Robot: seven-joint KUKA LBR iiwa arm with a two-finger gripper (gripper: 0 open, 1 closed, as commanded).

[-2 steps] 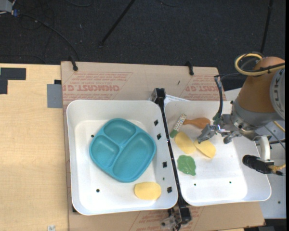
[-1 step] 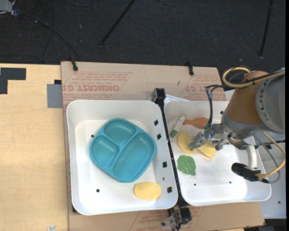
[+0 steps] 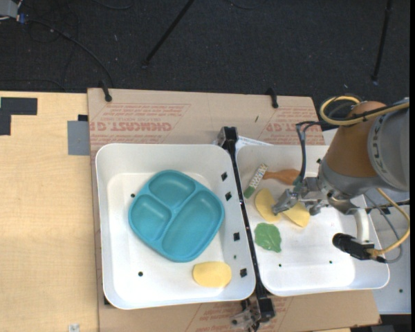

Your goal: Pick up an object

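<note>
Nearest me, a pale yellow lump point(image 3: 211, 274) lies by the front edge of the left bin point(image 3: 114, 185), just in front of a teal divided plate point(image 3: 176, 214) filling that bin's middle. My gripper point(image 3: 288, 205) sits low in the right bin point(image 3: 311, 272), near its left wall; I cannot tell how its fingers stand. Two yellow pieces point(image 3: 264, 202) point(image 3: 299, 217) flank it, touching or nearly so. A green leaf point(image 3: 268, 237) lies closer to the front, a brush point(image 3: 256, 178) toward the back.
</note>
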